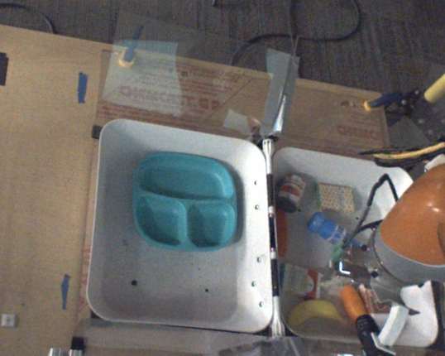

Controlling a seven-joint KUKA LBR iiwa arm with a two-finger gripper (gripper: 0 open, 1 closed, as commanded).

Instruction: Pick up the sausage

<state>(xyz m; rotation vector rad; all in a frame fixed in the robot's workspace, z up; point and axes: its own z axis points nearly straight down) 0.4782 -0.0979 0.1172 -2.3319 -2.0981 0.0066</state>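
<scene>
The sausage (280, 229) is a slim red-orange stick lying lengthwise along the left wall of the right bin (313, 164). My gripper (350, 265) hangs over the middle of that bin, under the grey wrist and the orange band, about a hand's width to the right of the sausage. The wrist hides most of it. A blue bottle (325, 227) lies between the sausage and the gripper.
The right bin also holds a red and white can (291, 190), a pale waffle-like square (335, 197), a yellow rounded fruit (316, 315) and an orange carrot-like piece (351, 300). A teal divided plate (187, 201) sits in the left bin (108, 264).
</scene>
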